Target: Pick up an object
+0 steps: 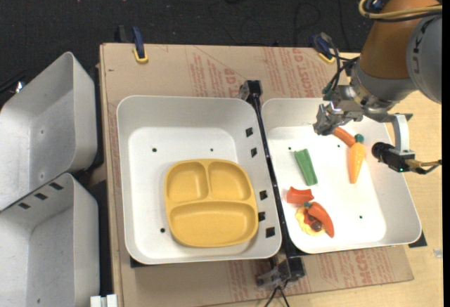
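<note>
Nearest the camera, a black clamp (pixel 281 272) sits at the bench's front edge, where the two white bins meet. The bench top (pixel 204 67) is a flat brown board printed with faded red lettering.

The left bin (pixel 140 116) is a shallow white tray with rounded corners and smooth, slightly glossy walls. In it, toward the near side, lies a yellow plastic plate (pixel 209 201), rounded-square in outline and divided into three compartments: two small ones on the far side and one wide one on the near side.

The right bin (pixel 394 221) is of the same make. In its near part, close to the left wall, lies a small heap of toy food (pixel 314 218): a red pepper-like piece over something yellow, with a separate flat red piece (pixel 298 194) just beyond it. Farther in lies a green stick (pixel 306 166), straight and rectangular. To its right lies an orange carrot (pixel 356 160), tapered, point toward the near side, with a small green tip at its far end.

At the far side of this bin the gripper (pixel 328 121) hangs low, with a short orange-red piece (pixel 343 135) just beside it, near the carrot's far end. Whether the fingers are spread or closed cannot be told. Above it rises the grey arm (pixel 422 53) with its orange band (pixel 394 35).

Two blue clips (pixel 140 48) hold the bench's far edge.
</note>
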